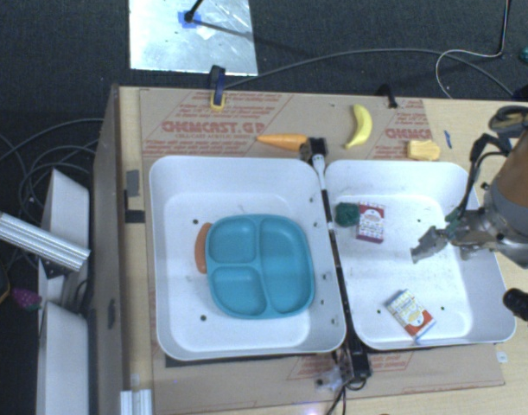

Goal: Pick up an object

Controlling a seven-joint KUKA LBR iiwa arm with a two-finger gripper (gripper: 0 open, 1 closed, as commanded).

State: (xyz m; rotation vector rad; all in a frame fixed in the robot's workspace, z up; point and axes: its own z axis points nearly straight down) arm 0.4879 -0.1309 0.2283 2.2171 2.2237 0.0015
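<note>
In the right bin, one small orange-and-white box lies nearest the camera, and a red-and-white box sits farther back beside one green item. The gripper hovers between the two boxes, empty; whether it is open or closed cannot be told. The left bin holds one blue divided plate and one sausage. Beyond, on the tabletop, lie one carrot, one banana and one yellow piece, possibly cheese.
</note>
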